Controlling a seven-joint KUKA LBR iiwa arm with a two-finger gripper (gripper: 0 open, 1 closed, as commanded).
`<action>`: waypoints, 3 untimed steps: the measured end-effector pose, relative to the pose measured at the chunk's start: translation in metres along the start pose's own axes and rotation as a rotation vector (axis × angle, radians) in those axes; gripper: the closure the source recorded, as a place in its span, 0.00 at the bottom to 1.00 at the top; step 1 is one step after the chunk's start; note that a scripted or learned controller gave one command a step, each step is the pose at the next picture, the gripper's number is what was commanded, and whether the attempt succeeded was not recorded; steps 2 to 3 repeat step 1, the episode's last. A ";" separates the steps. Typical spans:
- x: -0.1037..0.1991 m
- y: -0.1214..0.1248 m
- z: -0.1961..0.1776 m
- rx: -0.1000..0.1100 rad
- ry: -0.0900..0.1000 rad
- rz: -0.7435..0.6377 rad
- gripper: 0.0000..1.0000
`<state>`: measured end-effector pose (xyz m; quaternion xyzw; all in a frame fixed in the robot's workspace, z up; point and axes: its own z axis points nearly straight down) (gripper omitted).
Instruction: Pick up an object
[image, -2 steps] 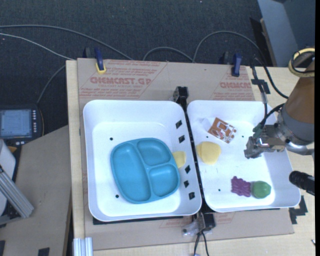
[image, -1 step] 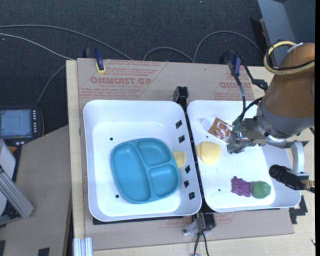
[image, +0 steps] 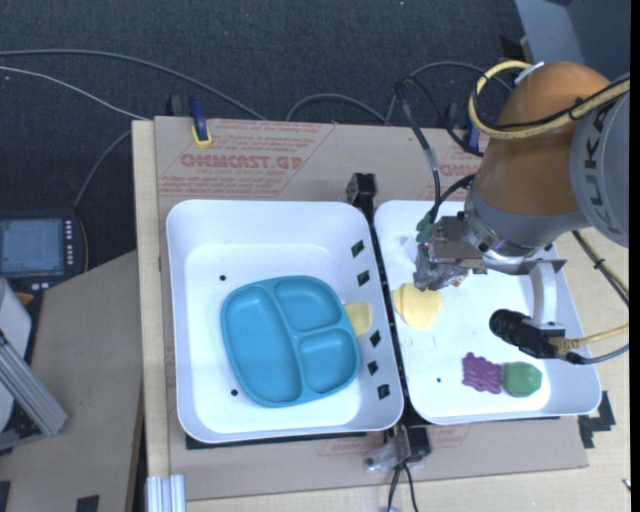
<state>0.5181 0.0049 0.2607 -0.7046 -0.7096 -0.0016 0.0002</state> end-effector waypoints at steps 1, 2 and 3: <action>0.042 0.018 0.016 0.002 -0.001 0.002 1.00; 0.042 0.018 0.016 0.002 -0.001 0.002 1.00; 0.042 0.018 0.016 0.002 -0.001 0.002 1.00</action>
